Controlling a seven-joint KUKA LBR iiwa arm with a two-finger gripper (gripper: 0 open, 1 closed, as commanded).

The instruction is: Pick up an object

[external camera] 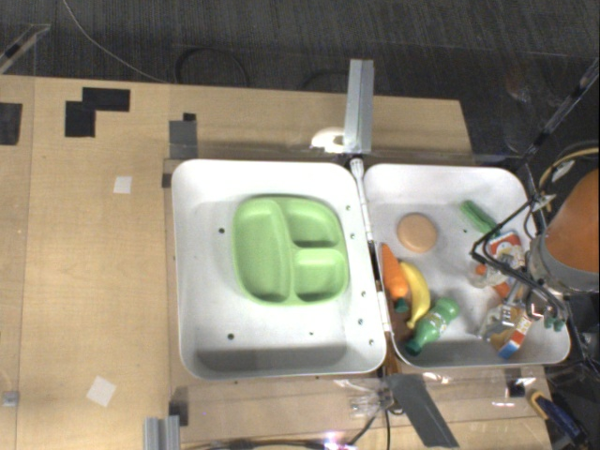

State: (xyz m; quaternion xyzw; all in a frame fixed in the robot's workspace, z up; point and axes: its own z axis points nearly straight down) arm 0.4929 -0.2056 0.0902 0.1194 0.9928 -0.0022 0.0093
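Banana (pixel 418 293) sits crowded by carrot (pixel 396 277) and bottle (pixel 431 322); tool (pixel 514 324), jaw state unclear, should descend centred over one item.

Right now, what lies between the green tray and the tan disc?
In the camera view, the bin walls lie between the green tray and the tan disc.

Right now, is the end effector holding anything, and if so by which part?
Cannot be told. The end effector sits low in the right bin among cluttered small items, and no object is clearly between its tips.
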